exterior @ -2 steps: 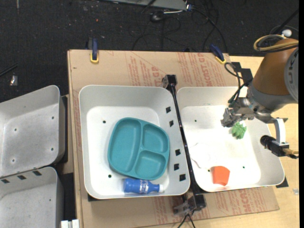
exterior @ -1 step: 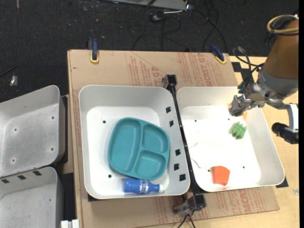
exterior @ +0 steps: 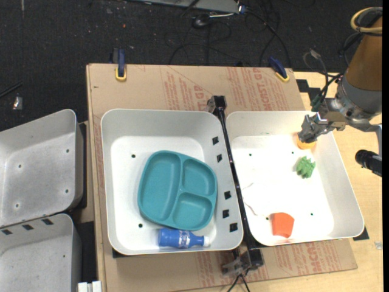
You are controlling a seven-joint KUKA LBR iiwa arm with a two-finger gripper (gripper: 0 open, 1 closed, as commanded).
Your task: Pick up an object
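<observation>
My gripper (exterior: 311, 129) sits low at the right bin's (exterior: 346, 181) one o'clock corner, directly over a small orange-yellow object (exterior: 306, 142), probably to take it. Contact unclear. Green toy (exterior: 305, 166) just toward six; orange cup (exterior: 281, 223) further.

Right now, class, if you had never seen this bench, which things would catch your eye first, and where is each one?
The big teal divided plate fills the middle of the left bin, with a blue bottle lying at the bin's near edge. In the right bin, an orange cup sits near the front and a small green toy further back. The gripper hovers over a yellow-orange object at the bin's far right corner.
</observation>
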